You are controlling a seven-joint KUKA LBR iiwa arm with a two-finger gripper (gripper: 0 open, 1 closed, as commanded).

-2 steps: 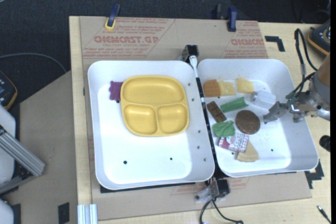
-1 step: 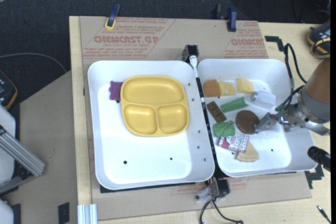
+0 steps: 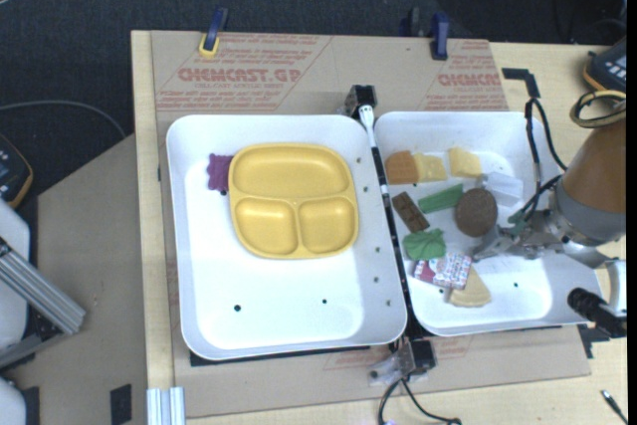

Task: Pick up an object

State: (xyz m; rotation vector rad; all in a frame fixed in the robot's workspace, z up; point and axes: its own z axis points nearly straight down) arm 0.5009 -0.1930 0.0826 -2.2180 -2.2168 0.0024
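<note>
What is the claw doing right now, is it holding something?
Claw: low in the right bin beside the brown round object; cannot be told whether it holds anything.

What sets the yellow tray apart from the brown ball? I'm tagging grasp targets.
The yellow tray is large, flat and split into three compartments; the brown ball is small and round. The tray lies in the left bin with a purple item at its edge; the ball sits in the right bin among clutter, near the tool. Both rest in white bins.
</note>
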